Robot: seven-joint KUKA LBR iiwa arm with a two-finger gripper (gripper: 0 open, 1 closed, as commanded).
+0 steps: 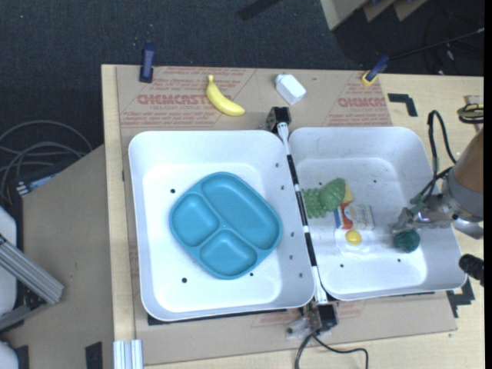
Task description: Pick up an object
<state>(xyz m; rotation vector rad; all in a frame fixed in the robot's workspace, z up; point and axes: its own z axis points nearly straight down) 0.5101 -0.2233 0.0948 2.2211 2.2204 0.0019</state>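
Your end effector sits low at the right of the frame, inside the right bin, just above a dark green ball; you cannot tell its state. Left of it lie a clear packet and a green plush. The left bin holds a blue divided tray.

Both white bins are seen as smooth, slightly glossy plastic. The blue divided tray appears as smooth matt plastic. The bench board is noted as matt, printed cardboard-like sheet. The banana looks glossy plastic.
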